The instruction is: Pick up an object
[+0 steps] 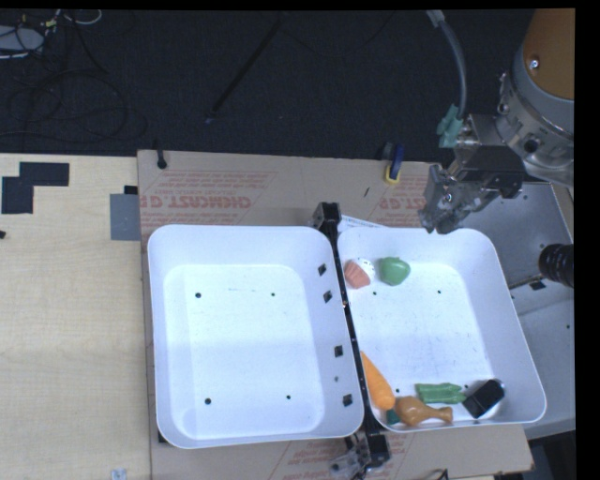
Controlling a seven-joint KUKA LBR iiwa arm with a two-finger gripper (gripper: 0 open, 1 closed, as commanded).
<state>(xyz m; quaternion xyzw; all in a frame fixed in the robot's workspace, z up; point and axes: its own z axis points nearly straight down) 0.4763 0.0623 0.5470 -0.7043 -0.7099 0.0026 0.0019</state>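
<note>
pale wood tabletop (66, 319) at left, dark rectangular marks near its far left edge. brown printed cardboard sheet (253, 192) lies across its middle. black floor (234, 66) beyond the far edge, loose cables (56, 28).

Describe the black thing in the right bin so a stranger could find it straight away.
Start at the right white plastic bin and go to its near right corner. There the small black block-shaped object lies by the rim, just right of the flat green piece. It is the one black item among the bin's orange, green, pink and tan pieces.
</note>
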